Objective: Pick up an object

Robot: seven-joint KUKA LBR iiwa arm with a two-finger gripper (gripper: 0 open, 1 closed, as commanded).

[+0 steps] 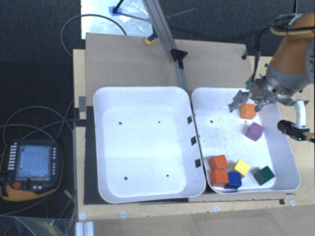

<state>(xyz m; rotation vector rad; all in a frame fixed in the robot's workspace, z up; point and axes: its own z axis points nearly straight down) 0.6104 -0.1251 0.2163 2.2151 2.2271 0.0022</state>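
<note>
Gripper (250, 101) sits over the far part of the right bin (290, 168), fingers spread apart, one dark finger (237, 101) reaching out to the view's left and the other hard to separate from the wrist above. Nothing is between them. An orange cube (248, 111) lies directly under and just toward the near side of the fingertips; whether any finger touches it cannot be told from this slant. Judged step: descent onto that cube. To do it well, the fingers should straddle two flat opposite faces, drop low enough to bear on the cube's mid-height, and close only once centred, since an off-centre close would likely push the cube aside. The purple cube (254, 131) lies near, nearer the camera, apart from the orange one, so there is room for the fingers. Well apart, along the bin's near wall: two more orange blocks (219, 169), a yellow cube (241, 167), a blue block (234, 179), a green cube (264, 175). The left bin (106, 146) adjoins.
</note>
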